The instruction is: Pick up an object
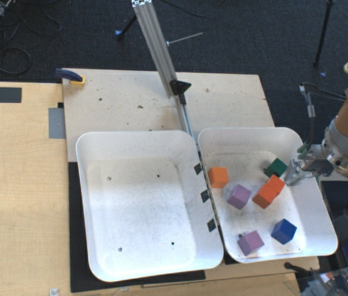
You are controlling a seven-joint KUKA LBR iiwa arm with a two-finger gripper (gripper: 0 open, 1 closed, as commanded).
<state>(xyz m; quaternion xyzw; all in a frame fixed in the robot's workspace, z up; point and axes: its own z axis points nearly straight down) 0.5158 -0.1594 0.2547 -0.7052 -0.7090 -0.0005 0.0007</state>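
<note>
Camera view: gripper (298, 170) beside the orange block (268, 192) — finger state I can't tell — so centre over it before closing.

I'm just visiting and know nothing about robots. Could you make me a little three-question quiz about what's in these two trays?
1. True or false: all the blocks lie in the right bin.
2. How many purple blocks are there?
3. Which block lies nearest the claw? A) blue block B) green block C) small orange block

Key: 1. True; the left bin holds none. 2. Two: one mid-bin, one near the front rim. 3. B; the large orange block is close too.
</note>
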